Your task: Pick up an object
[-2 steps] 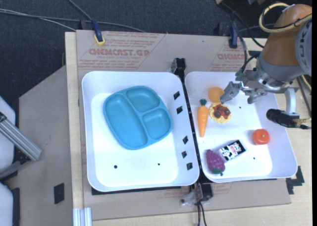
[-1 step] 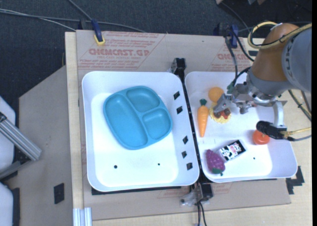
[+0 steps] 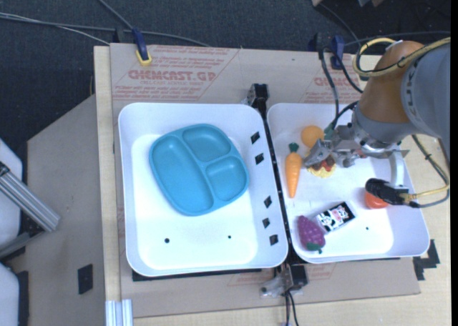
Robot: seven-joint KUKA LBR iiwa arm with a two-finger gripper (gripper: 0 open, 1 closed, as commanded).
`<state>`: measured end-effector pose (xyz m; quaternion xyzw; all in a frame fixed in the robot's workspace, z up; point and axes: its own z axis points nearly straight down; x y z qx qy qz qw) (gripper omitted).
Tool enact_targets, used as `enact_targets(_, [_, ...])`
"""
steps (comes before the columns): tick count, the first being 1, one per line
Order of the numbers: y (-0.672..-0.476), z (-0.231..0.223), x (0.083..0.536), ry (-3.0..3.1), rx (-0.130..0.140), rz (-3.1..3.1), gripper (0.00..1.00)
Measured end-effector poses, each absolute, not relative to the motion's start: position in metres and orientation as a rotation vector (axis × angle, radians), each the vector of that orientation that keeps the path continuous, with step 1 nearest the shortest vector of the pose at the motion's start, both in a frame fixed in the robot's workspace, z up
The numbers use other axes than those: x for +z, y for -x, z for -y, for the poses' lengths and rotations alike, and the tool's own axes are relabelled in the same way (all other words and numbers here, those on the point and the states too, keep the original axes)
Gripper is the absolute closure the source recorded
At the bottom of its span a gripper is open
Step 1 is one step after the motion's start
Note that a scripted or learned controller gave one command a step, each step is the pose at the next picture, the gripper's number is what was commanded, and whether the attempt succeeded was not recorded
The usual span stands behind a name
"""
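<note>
tool (image 3: 323,160) hovering over small red-yellow toy (image 3: 324,169) | grip state: cannot tell | risk: nudging plastic orange carrot (image 3: 293,172) alongside, spoiling pick

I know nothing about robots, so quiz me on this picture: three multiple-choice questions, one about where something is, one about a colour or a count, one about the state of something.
1. Where does the blue three-compartment plastic plate lie?
A. In the left white bin
B. In the right white bin
C. On the dark floor

2. What colour is the toy bunch of grapes?
A. Green
B. Purple
C. Yellow

3. How does the orange toy carrot sit?
A. Standing on its tip
B. Hanging in the air
C. Lying flat on the bin floor

Answers:
1 A: the plate rests inside the left white bin.
2 B: the grapes at the right white bin's front edge are purple.
3 C: the carrot lies flat, green top pointing away, left of the gripper.
</note>
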<state>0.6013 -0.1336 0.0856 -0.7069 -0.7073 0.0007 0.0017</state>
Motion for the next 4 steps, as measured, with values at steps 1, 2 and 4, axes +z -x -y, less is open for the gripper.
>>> enact_targets(1, [-0.603, 0.133, 0.099, 2.222, -0.006, 2.223, 1.00])
enact_targets(2, [-0.596, 0.132, 0.149, 2.224, -0.005, 2.225, 1.00])
enact_targets(4, [-0.607, 0.117, 0.254, 2.223, -0.008, 2.229, 1.00])
